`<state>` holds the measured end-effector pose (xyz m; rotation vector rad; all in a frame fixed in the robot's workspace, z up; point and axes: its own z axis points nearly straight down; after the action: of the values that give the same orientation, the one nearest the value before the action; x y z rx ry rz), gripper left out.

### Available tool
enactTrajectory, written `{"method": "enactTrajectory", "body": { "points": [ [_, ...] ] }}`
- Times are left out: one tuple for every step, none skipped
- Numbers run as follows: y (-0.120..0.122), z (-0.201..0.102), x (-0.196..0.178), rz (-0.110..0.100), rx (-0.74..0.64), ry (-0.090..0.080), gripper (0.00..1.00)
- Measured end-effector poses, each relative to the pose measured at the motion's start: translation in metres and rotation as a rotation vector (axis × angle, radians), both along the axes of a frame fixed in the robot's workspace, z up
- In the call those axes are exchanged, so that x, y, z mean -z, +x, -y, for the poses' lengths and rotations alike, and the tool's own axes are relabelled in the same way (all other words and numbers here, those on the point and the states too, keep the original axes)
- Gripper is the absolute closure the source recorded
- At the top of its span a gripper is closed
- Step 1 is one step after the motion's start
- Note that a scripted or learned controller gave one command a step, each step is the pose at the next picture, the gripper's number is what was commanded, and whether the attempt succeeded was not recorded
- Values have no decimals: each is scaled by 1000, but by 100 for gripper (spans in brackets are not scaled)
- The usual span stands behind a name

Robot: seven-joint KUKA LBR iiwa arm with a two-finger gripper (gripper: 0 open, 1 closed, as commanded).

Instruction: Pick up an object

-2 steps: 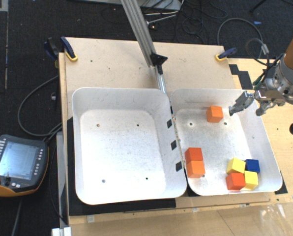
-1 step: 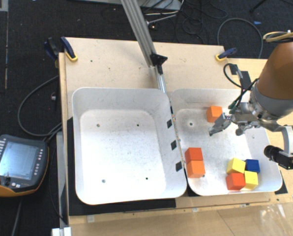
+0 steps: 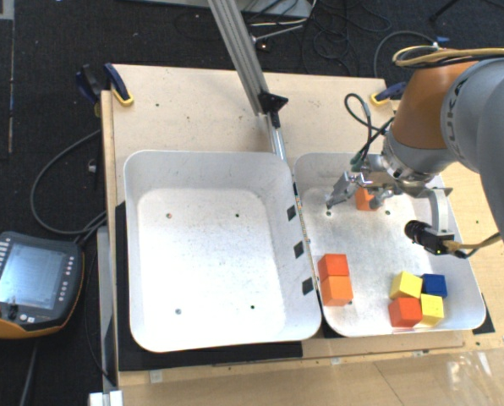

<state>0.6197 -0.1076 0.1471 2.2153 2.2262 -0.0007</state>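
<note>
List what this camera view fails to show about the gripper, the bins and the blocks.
- Gripper: whether its fingers are closed on the small orange block is too small and crowded by the wrist to tell.
- Right bin: its far right corner is hidden under the arm.
- Block cluster: pieces overlap, so the exact count is uncertain.
- Arm: its base is cut off by the view's right edge.

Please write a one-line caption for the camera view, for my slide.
Grey KUKA arm's end effector reaches over a small orange block in the right white bin; other coloured blocks lie nearer the front.
</note>
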Motion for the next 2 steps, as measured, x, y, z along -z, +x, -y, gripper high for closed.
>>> {"method": "enactTrajectory", "body": {
  "points": [
    [-17, 79, -41, 4, 12, -5, 0],
    [45, 72, 57, -2, 1, 1, 0]
  ]
}}
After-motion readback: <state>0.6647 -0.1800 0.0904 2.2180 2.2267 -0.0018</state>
